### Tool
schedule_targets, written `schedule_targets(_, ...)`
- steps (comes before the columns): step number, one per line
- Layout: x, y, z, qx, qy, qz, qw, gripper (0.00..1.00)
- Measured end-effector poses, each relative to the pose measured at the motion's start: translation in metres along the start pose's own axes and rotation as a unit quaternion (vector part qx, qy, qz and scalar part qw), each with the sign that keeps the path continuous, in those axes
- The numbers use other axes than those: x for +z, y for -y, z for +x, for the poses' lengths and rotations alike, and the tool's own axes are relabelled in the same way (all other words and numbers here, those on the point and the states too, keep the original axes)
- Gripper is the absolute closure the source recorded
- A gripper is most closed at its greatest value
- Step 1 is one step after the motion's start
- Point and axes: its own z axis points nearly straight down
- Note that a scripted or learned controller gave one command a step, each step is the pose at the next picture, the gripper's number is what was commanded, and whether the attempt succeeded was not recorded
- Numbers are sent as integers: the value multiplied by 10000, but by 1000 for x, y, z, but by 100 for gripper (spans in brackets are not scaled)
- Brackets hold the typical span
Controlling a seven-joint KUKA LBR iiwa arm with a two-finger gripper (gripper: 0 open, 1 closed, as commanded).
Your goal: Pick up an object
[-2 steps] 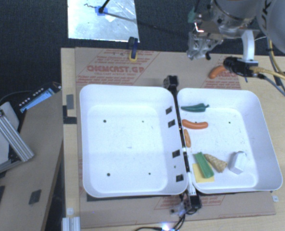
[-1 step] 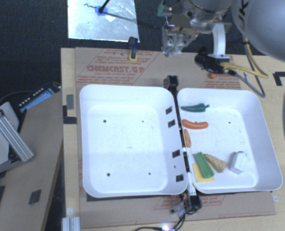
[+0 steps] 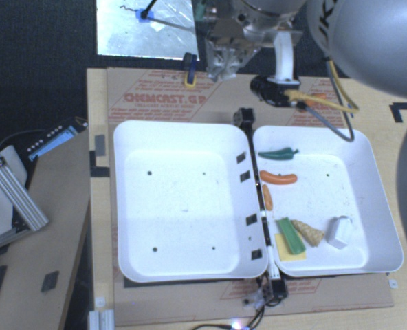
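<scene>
I've got the grey arm [image 3: 368,26] parked high at twelve o'clock, beyond both bins. Left shallow white bin [image 3: 183,198] sits at nine; the right white bin [image 3: 375,184] at three carries every candidate. The metal two-finger gripper [image 3: 221,64] hangs over the cardboard, nothing between its tips; how wide it stands I cannot tell. I'd judge the white block [image 3: 338,231] at five o'clock easiest: it lies apart from its neighbours. The orange sausage [image 3: 279,179] and green pepper [image 3: 279,154] hug the divider, so I'd come straight down.

The claw [image 3: 221,64] hangs above the bench beyond both bins, well apart from the green pepper [image 3: 279,154].
</scene>
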Motion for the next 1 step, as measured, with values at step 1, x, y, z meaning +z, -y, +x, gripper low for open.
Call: schedule_targets(1,-29,5,58,9,2,-6,10000,100)
